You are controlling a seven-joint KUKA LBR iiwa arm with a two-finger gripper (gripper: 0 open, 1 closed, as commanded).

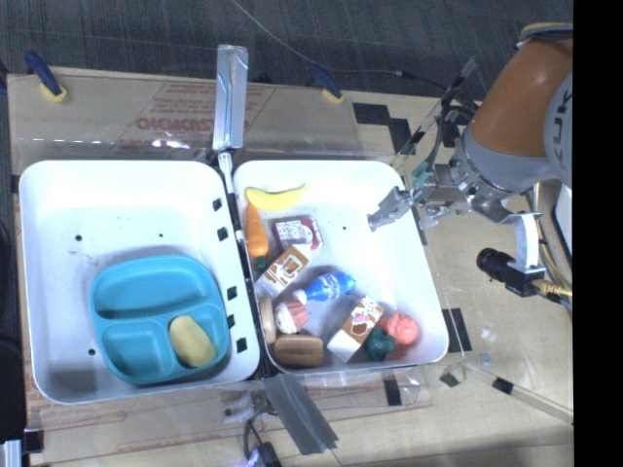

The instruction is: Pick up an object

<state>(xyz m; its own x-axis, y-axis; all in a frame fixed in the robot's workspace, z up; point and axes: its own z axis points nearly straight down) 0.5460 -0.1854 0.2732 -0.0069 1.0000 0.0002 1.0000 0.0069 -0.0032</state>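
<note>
Nearest the camera, along the front wall of the right bin (433, 305), lie a brown bread-like piece (298, 349), a small printed carton (356, 325), a dark green piece (381, 345) and a pink-red round item (403, 330), all crowded together. Just behind them sit a small pale cup-like item (291, 315) and a blue-and-white bottle (325, 286) lying on its side, with a second printed carton (281, 269) touching it. Farther back are a dark red packet (296, 233), an orange carrot (256, 233) lying along the divider, and a yellow banana (275, 197) against the rear wall.

In the left bin (49, 212), a blue compartment tray (146, 314) rests toward the front, and a yellowish potato-shaped item (193, 341) sits in its front right compartment.

The end effector (389, 210) hangs over the right bin's rear right corner, above the bin floor and well apart from the objects; nothing is between its fingers, and whether they are open or closed cannot be told. The grey arm with its orange band (521, 95) reaches in over the table (506, 343) from the right.
</note>
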